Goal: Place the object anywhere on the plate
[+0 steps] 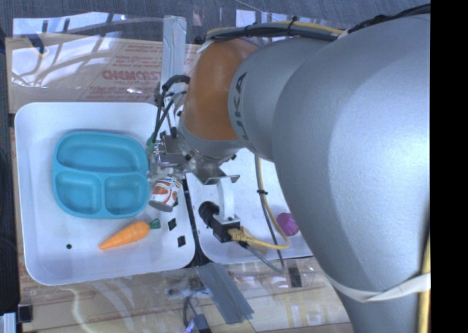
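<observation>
A blue divided plate lies in the left white bin. My gripper hangs over the plate's right rim, near the wall between the two bins. Directly under its tip is a small white and orange object, just off the plate's lower right corner. The wrist hides how the gripper meets this object. The grey arm with its orange band covers most of the right bin.
An orange toy carrot lies in the left bin below the plate. A small purple object sits in the right bin, beside a yellow cable and a black fitting.
</observation>
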